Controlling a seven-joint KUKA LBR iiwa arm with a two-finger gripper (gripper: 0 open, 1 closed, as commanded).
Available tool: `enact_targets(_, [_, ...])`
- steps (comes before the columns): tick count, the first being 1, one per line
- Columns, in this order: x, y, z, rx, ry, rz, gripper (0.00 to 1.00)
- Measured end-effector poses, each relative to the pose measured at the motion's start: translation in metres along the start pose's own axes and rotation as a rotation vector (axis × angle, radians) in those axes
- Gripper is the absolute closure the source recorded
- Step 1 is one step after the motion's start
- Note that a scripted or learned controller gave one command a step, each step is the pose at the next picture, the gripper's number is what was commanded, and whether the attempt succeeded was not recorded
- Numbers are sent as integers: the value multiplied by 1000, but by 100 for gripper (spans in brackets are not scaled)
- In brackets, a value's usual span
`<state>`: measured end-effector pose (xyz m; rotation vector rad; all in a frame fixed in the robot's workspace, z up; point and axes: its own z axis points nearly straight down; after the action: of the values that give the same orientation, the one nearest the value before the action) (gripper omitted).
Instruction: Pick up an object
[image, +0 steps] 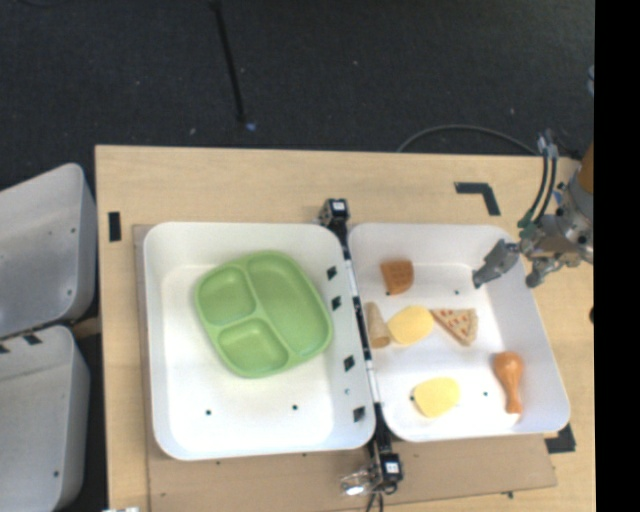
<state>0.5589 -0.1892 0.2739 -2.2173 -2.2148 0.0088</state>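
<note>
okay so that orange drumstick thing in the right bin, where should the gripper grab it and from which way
Probably from straight above, closing across the narrow shaft of the drumstick. It lies flat near the right wall of the right bin, long axis running top to bottom in the view, fat end uppermost. The shaft is slimmer than the head, and nothing crowds it. The gripper sits above the bin's upper right corner.

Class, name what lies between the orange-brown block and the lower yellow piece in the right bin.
In the camera view, another yellow piece lies between the orange-brown block and the lower yellow piece.

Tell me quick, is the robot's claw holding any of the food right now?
Gripper: open, holding nothing, above the right bin's far right corner, apart from the food pieces.
</note>
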Motion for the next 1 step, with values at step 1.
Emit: enact_targets(1, [0, 2, -6, -10, -3, -3, 0])
